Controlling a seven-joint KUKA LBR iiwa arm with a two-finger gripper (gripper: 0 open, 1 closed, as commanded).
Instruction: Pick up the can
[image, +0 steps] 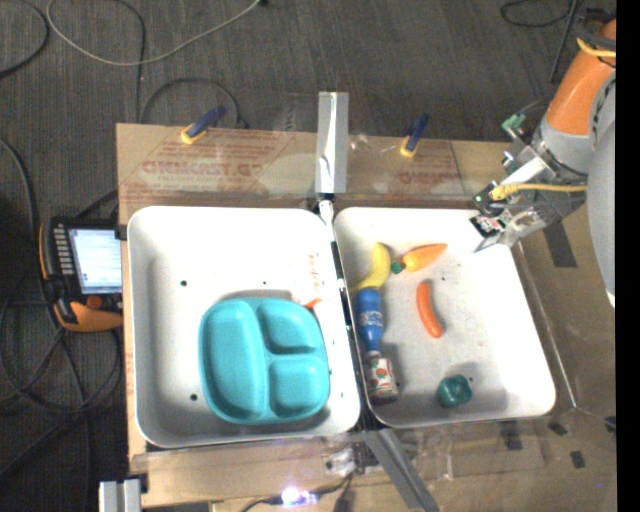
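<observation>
The can (381, 376), small with a red and white label, lies in the right bin (520, 330) against its left wall, near the front. Just behind it lies a blue bottle (370, 319). My gripper (492, 228) hangs over the right bin's far right corner, well away from the can, up and to the right of it. Nothing shows between its fingers.
The right bin also holds a yellow banana (380, 262), a carrot (422, 256), an orange sausage-shaped piece (430, 308) and a dark green item (454, 391). A teal divided plate (265, 360) sits in the left bin (170, 250). A handheld pendant (85, 262) lies left of the bench.
</observation>
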